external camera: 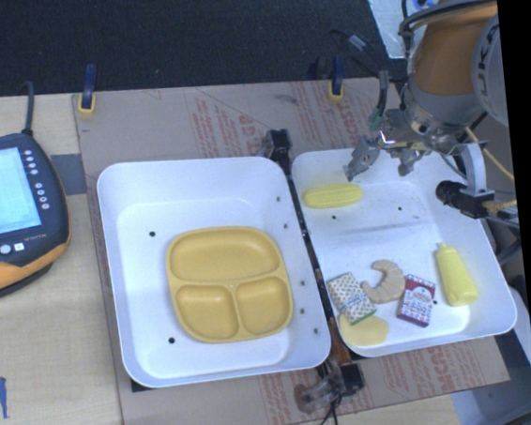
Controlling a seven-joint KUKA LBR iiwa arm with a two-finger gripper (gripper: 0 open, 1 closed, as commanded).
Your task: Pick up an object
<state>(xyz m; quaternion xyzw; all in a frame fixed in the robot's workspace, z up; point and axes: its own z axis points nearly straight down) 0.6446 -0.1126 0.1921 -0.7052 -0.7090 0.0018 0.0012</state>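
Yellow oblong piece (333,196), smooth and rounded like plastic, is seen lying flat at the top-left of the right bin (403,222), near the bin's far wall. Gripper (383,158) is positioned just above and to the right of it; fingers are spread apart, nothing is seen between them, no contact with the piece can be made out.

Further down the same bin, along its near edge: a yellow squeeze bottle (455,274) lying flat at right, a small red box (416,301), a tan curved cookie-like piece (384,281), a checkered packet (351,297) and a pale yellow disc (365,329) partly under the packet.

Left bin (135,268) is occupied by a yellow three-compartment tray (228,283), matte, rounded corners.

A teach pendant (6,210) with lit screen is placed on the bench at far left.
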